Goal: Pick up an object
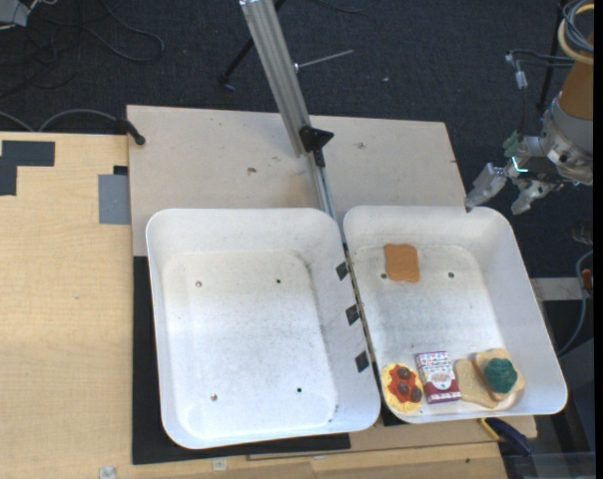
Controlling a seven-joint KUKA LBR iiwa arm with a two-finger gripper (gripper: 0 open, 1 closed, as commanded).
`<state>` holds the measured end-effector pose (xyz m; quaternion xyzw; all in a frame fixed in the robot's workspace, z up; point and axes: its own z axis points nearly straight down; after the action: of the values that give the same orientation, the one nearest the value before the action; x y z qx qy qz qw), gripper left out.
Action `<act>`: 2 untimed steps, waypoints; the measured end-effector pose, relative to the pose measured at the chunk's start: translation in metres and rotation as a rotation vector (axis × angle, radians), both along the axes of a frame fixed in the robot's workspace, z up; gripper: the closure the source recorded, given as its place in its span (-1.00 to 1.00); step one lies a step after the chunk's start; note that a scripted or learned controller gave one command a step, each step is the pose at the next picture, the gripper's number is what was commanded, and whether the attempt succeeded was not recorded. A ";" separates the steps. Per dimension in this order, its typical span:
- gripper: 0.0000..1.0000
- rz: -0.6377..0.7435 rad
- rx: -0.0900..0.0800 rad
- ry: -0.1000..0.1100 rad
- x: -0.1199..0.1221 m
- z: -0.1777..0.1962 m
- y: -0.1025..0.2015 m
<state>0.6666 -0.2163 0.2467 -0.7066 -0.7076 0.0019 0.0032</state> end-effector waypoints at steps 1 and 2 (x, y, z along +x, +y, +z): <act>-1.00 0.004 -0.002 -0.004 0.001 0.004 0.001; -1.00 0.002 0.000 -0.001 0.000 -0.042 0.008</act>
<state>0.6661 -0.2086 0.2042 -0.7061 -0.7081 0.0015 0.0027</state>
